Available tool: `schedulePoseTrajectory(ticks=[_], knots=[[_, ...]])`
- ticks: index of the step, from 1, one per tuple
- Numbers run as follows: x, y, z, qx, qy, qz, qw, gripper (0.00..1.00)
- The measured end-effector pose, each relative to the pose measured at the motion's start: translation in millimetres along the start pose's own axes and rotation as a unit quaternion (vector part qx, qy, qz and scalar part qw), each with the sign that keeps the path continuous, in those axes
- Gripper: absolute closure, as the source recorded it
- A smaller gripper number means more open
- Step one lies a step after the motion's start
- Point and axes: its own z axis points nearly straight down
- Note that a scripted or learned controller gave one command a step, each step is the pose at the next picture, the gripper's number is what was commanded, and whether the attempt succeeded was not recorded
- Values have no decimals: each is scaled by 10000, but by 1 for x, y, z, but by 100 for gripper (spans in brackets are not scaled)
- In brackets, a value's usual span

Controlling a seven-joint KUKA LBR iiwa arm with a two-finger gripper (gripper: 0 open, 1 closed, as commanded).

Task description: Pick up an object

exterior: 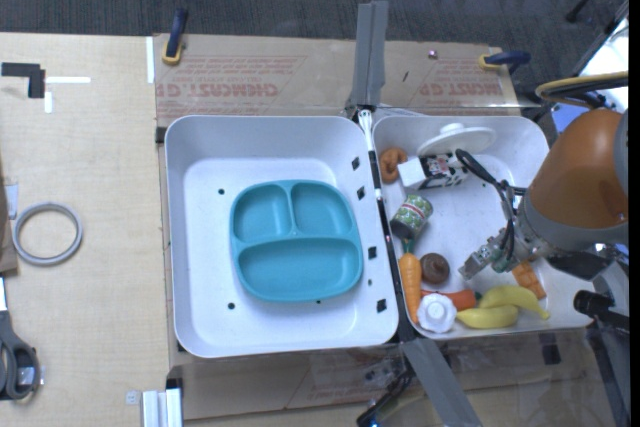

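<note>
I see the claw (484, 258) low inside the right bin (530, 140), just above the banana (500, 307) and right of the brown round piece (434, 267). I cannot tell how wide it stands or whether it grips anything.

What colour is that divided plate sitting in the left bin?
The divided plate is teal blue, plain with no pattern, seen clearly in the overhead camera view.
</note>
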Motion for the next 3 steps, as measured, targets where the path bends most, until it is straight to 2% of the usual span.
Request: schedulePoseTrajectory(ticks=[1, 2, 3], knots=[[-7, 42, 9, 9, -4, 1937, 9811, 100], [-56, 4, -25, 0, -13, 1006, 9949, 100], [-114, 100, 8, 6, -13, 2445, 9697, 100]])
